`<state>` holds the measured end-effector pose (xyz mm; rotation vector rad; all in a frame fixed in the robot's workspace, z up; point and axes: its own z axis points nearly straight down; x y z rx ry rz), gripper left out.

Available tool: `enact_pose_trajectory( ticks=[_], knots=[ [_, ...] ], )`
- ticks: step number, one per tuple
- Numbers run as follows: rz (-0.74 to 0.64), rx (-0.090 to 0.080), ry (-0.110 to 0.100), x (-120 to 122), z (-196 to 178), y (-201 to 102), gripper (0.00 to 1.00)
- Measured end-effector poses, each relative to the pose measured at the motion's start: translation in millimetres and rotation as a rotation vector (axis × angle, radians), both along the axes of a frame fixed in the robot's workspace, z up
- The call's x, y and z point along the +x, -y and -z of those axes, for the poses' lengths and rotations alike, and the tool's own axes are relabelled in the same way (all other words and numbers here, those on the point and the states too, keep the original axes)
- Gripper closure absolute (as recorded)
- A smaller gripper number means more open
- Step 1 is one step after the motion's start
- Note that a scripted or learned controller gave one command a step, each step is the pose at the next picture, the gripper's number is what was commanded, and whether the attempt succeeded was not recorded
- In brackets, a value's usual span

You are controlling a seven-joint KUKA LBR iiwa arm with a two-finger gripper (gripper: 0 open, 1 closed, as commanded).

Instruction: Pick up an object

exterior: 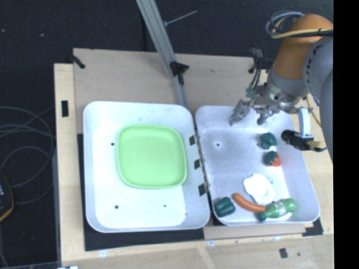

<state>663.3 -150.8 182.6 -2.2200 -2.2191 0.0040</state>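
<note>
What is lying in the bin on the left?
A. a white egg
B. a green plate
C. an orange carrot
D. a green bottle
B: the green plate lies alone in the left bin, while the small toys sit in the right bin.
</note>
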Motion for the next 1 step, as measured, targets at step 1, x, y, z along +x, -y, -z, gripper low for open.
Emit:
enact_pose_trajectory(
  ticks=[1],
  knots=[
    [0.0, 0.0, -0.001, -1.1, 63.2, 0.3, 0.0]
  ],
)
